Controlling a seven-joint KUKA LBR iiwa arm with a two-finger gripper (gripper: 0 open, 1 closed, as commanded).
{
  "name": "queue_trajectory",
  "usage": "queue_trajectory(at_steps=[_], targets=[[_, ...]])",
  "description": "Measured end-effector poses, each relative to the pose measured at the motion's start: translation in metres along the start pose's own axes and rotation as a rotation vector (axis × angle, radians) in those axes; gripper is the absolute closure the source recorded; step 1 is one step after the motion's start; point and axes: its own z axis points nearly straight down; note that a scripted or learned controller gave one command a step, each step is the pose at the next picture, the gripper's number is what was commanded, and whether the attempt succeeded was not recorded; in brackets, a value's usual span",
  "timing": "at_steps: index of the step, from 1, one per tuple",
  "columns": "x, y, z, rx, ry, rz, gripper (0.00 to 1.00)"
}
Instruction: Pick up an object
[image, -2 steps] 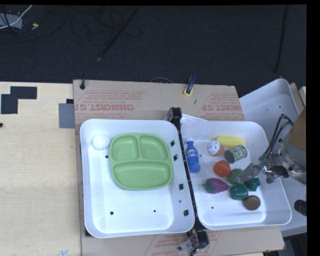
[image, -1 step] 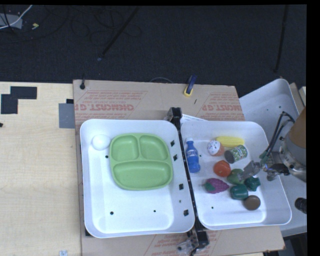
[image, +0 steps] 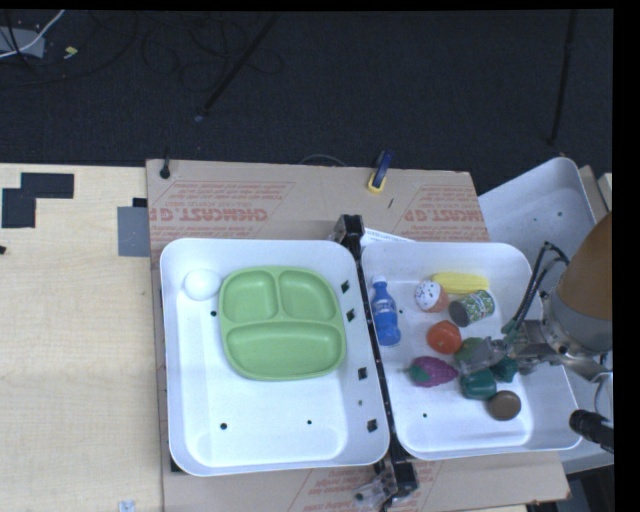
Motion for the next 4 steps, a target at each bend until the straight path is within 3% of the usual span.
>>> queue_trajectory(at_steps=[1, 2, 3, 4], targets=[[-0.006, -0.004, 0.058, -0.001, 0.0, 0.0, 0.0], [-0.004, -0.003, 0.081, -0.003, -0.001, 0.0, 0.0], [-0.006, -0.003, 0.068, -0.006, -0.001, 0.005, 1.0], [-0.008, -0.003, 0.027, -0.007, -0.003, 0.002, 1.0]])
